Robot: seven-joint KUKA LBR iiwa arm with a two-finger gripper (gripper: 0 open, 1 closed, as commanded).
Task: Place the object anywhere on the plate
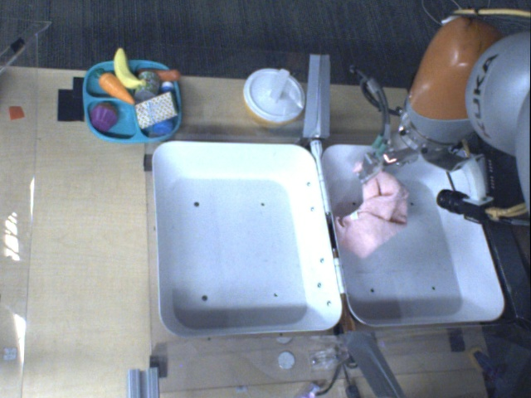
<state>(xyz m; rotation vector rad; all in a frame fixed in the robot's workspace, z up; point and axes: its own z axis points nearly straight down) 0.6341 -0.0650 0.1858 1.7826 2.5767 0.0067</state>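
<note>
- on the tabletop's far left, a blue tray is holding toy food.
- a white lidded bowl is sitting behind the left bin.
- a pink cloth is lying in the right bin.
- the gripper is hanging over the cloth's top edge; i cannot tell its state.

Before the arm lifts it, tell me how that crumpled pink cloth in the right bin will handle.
The crumpled pink cloth lies in soft folds, so it is probably floppy and would sag and trail from whichever point is pinched. It looks thin, so likely light. Being bunched in the shallow white right bin, a push would probably drag and rumple it rather than slide it cleanly.
</note>
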